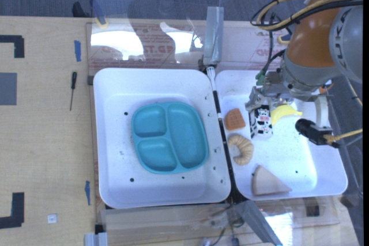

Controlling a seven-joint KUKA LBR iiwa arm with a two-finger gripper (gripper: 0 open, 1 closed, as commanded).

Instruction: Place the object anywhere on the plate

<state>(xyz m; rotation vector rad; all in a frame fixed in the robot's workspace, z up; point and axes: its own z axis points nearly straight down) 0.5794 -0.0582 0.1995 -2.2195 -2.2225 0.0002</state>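
A teal plate (pixel 170 136) with three compartments lies in the left bin (pixel 109 95). In the right bin (pixel 323 173), my gripper (pixel 262 105) hangs over the bin's upper left part. Directly below it is a small black-and-white carton (pixel 262 124). The gripper's body hides the top of the carton, so I cannot tell whether the two touch. A yellow banana-like piece (pixel 283 114) lies just right of the carton, partly under the wrist.
An orange waffle-like piece (pixel 234 119) lies left of the carton by the divider between the bins. A croissant (pixel 242 148) sits below it, and a tan wedge (pixel 268 182) lies near the right bin's front edge. Cables (pixel 314 132) trail off the wrist.
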